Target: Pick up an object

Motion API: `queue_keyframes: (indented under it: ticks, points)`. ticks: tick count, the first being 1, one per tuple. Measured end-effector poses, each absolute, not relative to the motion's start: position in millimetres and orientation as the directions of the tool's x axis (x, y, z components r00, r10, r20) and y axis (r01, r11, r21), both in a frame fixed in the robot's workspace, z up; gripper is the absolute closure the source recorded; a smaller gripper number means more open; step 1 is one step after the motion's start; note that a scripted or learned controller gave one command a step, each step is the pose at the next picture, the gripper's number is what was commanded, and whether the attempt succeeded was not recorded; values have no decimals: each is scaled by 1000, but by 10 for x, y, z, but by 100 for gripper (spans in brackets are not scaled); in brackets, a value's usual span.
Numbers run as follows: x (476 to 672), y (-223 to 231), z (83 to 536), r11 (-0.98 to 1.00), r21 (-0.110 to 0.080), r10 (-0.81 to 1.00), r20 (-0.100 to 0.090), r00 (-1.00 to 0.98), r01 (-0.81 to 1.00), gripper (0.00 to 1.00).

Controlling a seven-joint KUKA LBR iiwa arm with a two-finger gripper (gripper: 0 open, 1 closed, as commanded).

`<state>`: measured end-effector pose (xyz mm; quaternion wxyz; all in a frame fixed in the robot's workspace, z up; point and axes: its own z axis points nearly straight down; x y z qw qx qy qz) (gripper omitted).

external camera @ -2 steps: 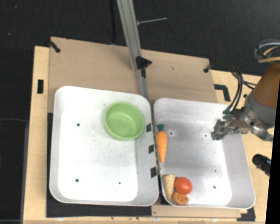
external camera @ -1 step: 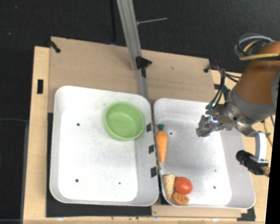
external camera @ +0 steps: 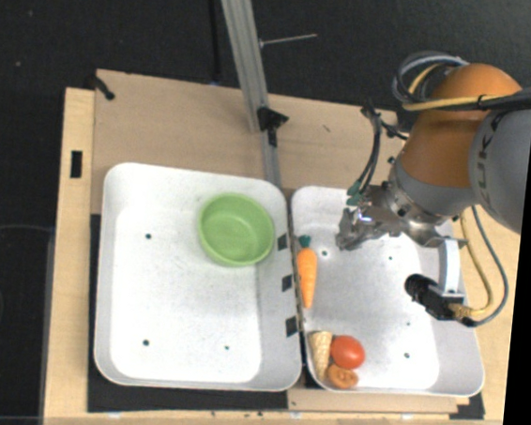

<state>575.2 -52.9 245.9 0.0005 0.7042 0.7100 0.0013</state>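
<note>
In the right bin [external camera: 396, 315] an orange carrot [external camera: 305, 274] with a green top lies along the left wall. A red tomato [external camera: 348, 351] sits at the front left corner, beside a pale bread-like piece [external camera: 320, 348] and a small brown item [external camera: 342, 377]. My gripper [external camera: 350, 236] hangs over the back left part of the right bin, to the right of and slightly behind the carrot's top end. Nothing shows between its fingers. A green bowl [external camera: 236, 229] rests in the back right part of the left bin [external camera: 151, 317].
A grey metal pole [external camera: 248, 64] slants from the top down to a clamp behind the bins. A black fitting with cables [external camera: 431, 298] hangs from the arm over the right bin's right side. The wooden bench [external camera: 181, 122] surrounds both bins.
</note>
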Motion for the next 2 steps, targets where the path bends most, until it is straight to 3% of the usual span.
queue_keyframes:
  ticks: [2]
  points:
    - [5670, 593, 2484, 3, 2, 1000, 1, -3, 1000, 100]
